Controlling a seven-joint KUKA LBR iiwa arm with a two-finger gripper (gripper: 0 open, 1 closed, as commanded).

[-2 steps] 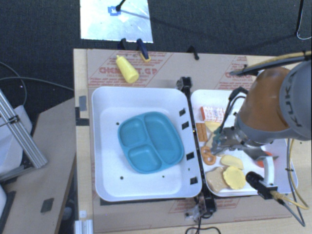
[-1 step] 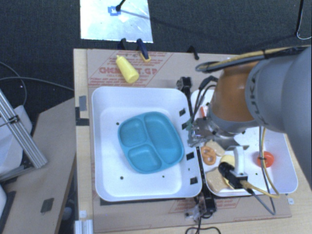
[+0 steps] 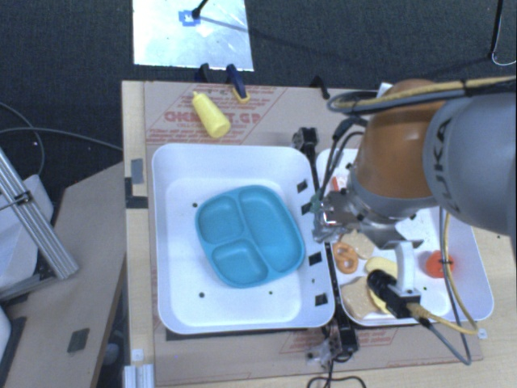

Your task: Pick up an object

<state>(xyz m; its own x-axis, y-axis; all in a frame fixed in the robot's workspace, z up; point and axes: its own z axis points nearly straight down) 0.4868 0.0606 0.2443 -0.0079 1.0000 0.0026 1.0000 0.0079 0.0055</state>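
Evidently the hand [image 3: 329, 221] is held over the left side of the right bin [image 3: 478, 291], just beside an orange ring [image 3: 346, 257] and a yellow piece, perhaps a banana [image 3: 380, 267], the likeliest targets. Whether it is open cannot be told, and nothing is seen held. A blue divided plate [image 3: 249, 234] lies in the left bin [image 3: 178, 217].

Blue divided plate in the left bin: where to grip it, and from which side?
Pinch the raised rim of the blue plate at its edge on the view's right, coming straight down. It lies flat and is likely too broad to span, and that edge is nearest the arm.
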